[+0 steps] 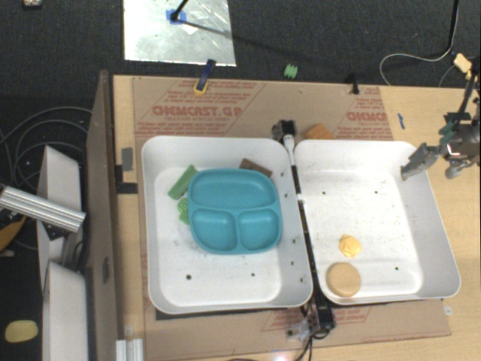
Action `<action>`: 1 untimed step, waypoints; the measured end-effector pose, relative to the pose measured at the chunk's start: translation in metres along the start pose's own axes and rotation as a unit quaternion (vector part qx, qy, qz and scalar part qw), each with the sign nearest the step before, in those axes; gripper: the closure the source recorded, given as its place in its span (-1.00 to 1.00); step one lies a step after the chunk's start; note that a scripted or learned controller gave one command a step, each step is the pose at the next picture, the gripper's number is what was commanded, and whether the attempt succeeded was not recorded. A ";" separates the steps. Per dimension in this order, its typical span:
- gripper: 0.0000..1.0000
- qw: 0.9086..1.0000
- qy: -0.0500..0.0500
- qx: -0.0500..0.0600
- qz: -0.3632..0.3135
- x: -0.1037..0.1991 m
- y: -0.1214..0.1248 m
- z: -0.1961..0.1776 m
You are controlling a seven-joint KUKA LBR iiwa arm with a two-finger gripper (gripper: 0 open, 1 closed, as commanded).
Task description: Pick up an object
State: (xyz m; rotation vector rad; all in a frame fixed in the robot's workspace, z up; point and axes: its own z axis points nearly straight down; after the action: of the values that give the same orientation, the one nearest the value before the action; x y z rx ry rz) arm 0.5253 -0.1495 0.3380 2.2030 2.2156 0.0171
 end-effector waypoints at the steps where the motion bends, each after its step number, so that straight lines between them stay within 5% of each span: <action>1: -1.00 1.000 0.005 0.016 -0.002 0.080 -0.026 0.138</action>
State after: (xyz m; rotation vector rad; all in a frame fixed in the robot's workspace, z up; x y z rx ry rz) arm 0.5021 -0.0707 0.1992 2.2191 2.2415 -0.0069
